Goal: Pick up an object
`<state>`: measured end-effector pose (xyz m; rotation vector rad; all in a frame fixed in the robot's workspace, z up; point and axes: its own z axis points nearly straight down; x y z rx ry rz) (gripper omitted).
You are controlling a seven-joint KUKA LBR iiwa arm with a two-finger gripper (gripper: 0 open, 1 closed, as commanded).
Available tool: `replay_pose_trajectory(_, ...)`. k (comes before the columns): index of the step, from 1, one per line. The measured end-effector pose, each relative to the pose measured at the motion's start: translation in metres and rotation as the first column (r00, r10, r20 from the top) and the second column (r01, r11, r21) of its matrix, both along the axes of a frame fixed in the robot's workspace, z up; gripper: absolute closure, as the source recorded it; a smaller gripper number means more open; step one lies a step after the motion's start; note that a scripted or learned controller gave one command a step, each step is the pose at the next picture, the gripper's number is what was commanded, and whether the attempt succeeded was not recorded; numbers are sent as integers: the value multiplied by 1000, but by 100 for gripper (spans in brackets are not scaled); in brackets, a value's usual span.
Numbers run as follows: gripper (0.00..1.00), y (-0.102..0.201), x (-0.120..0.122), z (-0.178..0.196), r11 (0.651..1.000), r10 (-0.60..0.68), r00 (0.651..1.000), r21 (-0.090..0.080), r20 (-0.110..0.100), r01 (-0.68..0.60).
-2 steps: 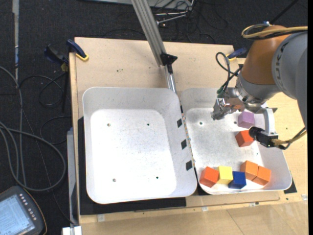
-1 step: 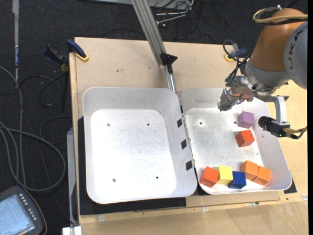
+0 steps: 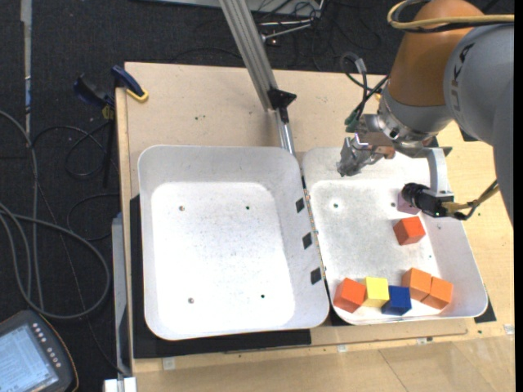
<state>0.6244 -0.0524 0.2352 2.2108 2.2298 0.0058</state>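
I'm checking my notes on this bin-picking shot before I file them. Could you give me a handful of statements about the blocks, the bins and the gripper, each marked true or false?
1. All the blocks lie in the right bin. True.
2. The yellow block sits between an orange block and the blue block. True.
3. The gripper is over the left bin. False: it is at the far edge of the right bin.
4. There are two blue blocks. False: there is one.
5. One orange block lies apart from the row along the near edge. True.
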Motion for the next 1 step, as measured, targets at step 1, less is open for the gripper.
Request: replay_pose_trajectory(1,100,43,9,-3,1000,-1,1000,-1,-2,1)
